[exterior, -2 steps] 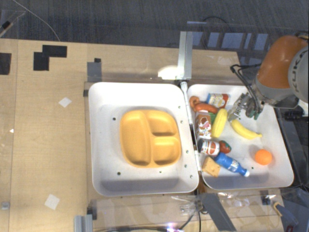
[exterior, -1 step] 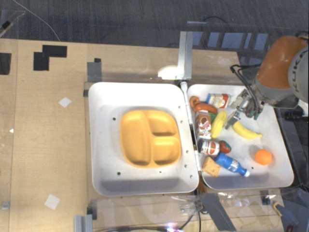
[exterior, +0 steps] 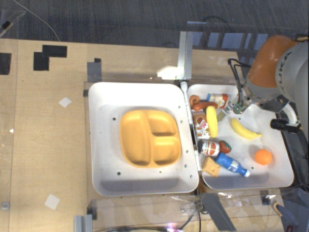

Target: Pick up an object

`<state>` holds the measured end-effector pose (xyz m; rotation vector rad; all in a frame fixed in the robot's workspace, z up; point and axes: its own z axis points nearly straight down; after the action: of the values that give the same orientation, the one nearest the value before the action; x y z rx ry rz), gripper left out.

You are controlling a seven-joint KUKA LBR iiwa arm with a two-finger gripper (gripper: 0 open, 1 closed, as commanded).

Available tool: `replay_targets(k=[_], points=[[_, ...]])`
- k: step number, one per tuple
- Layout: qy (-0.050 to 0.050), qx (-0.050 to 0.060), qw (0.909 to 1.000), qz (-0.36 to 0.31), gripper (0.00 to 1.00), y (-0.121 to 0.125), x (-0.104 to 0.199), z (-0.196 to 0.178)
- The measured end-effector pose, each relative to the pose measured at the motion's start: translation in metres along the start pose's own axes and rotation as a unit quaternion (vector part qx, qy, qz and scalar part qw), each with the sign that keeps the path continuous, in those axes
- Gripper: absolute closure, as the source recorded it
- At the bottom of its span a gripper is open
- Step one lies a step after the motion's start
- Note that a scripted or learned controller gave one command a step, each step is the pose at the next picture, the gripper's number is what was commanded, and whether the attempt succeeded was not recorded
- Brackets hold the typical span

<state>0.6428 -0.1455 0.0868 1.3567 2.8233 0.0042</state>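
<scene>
The right bin [exterior: 285, 173] holds several small objects: a banana [exterior: 245, 130], an orange [exterior: 263, 157], a blue bottle [exterior: 231, 165], a yellow corn cob [exterior: 211, 121], a red-and-white can [exterior: 210, 148], a sausage [exterior: 202, 104] and a cracker [exterior: 210, 167]. My gripper [exterior: 237, 108] hangs over the back of this bin, just right of the small packet [exterior: 218, 100] and above the banana. The arm's grey body and orange band [exterior: 265, 62] reach in from the upper right.
The left bin [exterior: 101, 144] holds a yellow divided tray [exterior: 149, 137]. A metal post [exterior: 185, 54] stands behind the seam between the bins. Black cables loop beside the arm's wrist.
</scene>
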Motion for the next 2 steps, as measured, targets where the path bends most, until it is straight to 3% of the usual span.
replay_targets(k=[1,2], points=[[-0.002,0.001,0.9808,0.195,0.00,0.041,0.021,0.000],[-0.001,-0.002,0.9647,0.263,0.00,0.066,0.048,-0.115]])
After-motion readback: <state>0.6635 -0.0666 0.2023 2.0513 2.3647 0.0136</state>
